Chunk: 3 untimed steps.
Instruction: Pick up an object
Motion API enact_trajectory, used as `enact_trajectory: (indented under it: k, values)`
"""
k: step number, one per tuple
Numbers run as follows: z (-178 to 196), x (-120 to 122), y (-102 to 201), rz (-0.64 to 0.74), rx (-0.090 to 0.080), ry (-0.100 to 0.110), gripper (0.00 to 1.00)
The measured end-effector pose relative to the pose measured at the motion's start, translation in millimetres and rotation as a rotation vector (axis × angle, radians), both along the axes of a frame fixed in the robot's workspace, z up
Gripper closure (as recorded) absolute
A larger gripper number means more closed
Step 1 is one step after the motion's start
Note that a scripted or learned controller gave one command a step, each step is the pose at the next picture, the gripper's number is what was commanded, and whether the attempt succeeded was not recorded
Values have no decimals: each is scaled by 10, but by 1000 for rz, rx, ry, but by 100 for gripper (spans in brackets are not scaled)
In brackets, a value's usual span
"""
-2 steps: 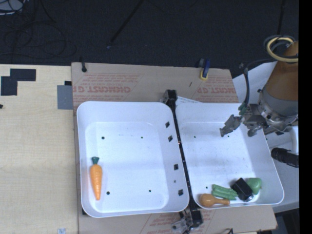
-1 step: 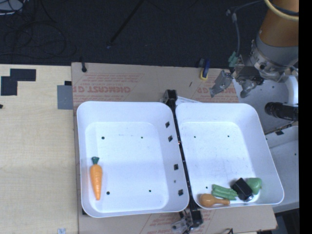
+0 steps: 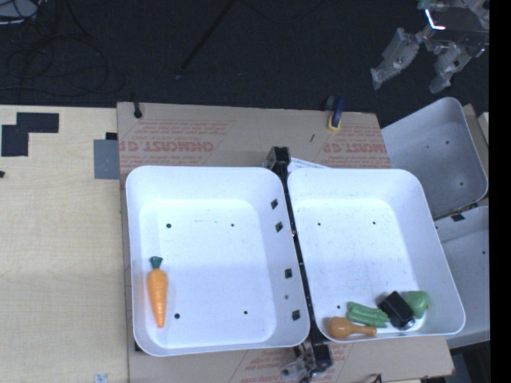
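My gripper (image 3: 417, 65) hangs high at the top right, well above and behind the bins, open with nothing between its two splayed fingers. An orange carrot (image 3: 157, 293) with a green top lies at the near left of the left bin (image 3: 200, 183). In the near right corner of the right bin (image 3: 359, 183) sits a cluster: a black block (image 3: 397, 309), a green vegetable (image 3: 366, 314) beside it, a lighter green piece (image 3: 417, 300) behind, and a tan pear-shaped gourd (image 3: 348, 329) in front.
A black hinge strip (image 3: 289, 246) runs between the two bins. A grey metal plate (image 3: 443, 154) stands to the right of the right bin. A blue and yellow clamp (image 3: 336, 114) sits on the cardboard behind the bins.
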State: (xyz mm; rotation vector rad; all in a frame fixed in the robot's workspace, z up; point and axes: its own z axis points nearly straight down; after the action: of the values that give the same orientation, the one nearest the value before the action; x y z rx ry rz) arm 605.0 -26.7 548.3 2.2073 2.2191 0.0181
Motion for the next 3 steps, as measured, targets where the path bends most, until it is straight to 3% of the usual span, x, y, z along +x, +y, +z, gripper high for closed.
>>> enact_trajectory:
  k: [1, 2, 3]
  values:
    - [-13, 5, -7, 1, -2, 22, 100]
    - [-1629, 247, -72, -6, 0, 37, 100]
    - [-2358, 289, -263, -7, -1, 26, 100]
